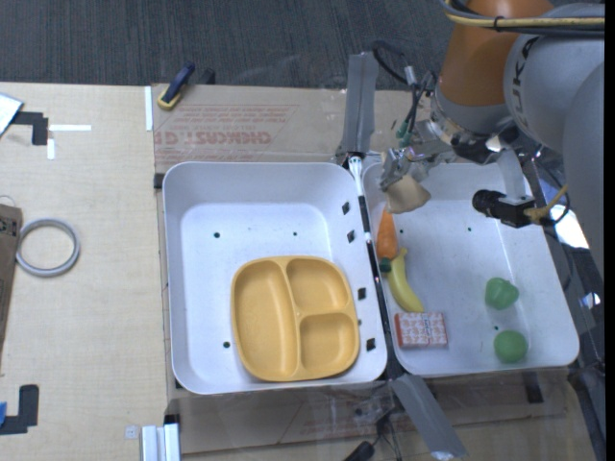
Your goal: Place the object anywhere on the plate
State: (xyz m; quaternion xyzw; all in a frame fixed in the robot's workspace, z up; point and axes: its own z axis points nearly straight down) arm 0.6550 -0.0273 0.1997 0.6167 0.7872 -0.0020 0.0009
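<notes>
The pincer point(402, 168) hangs over the right bin point(538, 257), near its upper left corner. It is closed on a tan object point(408, 196), which is just below the fingers. At 6 o'clock from it lie a carrot point(385, 235) and a banana point(403, 286), along the bin's left wall. The plate point(293, 317) lies in the left bin point(192, 257), at 7 o'clock from the pincer.

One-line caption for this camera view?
Tool over right bin near tan object; yellow plate waits in left bin.
</notes>
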